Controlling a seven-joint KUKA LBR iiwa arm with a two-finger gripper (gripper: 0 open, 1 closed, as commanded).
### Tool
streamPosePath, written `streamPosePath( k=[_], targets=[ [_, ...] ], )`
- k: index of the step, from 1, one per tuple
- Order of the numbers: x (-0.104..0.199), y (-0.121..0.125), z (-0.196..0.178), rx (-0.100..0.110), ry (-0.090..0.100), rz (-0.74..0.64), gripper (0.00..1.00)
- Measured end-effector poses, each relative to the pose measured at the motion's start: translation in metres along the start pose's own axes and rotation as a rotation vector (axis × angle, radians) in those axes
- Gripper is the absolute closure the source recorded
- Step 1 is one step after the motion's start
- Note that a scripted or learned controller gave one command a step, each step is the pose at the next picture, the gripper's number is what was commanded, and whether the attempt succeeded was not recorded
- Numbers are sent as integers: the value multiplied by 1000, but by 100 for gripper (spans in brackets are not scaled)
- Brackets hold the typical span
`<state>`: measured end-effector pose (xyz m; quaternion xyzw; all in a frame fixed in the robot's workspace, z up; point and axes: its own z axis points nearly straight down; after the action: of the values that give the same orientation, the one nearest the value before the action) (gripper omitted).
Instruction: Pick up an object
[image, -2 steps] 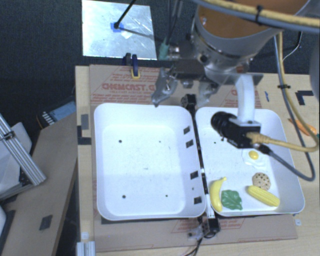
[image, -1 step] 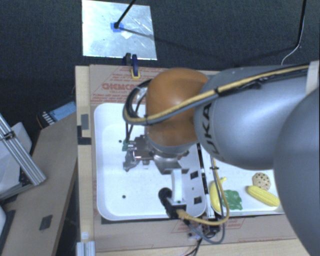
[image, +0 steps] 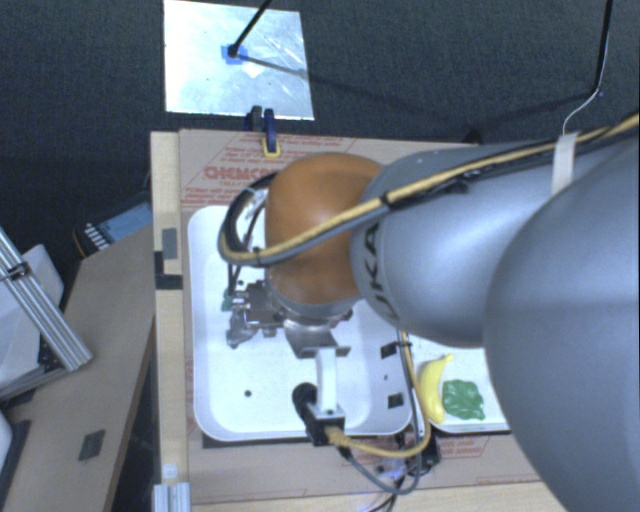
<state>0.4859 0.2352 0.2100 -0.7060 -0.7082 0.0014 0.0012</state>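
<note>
The arm (image: 450, 240) covers the left bin (image: 215, 400); at its four o'clock lie a banana (image: 434, 388) and a green toy (image: 463, 399).

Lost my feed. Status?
Arm low over left bin. Banana and green piece in right bin, untouched. Arm blocks much of view.

1 fixed camera looks down slantwise, close above the bins (image: 205, 400).
</note>
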Motion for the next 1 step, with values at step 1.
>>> streamPosePath(
  k=[1],
  targets=[
    [-1,49,-29,-10,2,4,0]
  ],
)
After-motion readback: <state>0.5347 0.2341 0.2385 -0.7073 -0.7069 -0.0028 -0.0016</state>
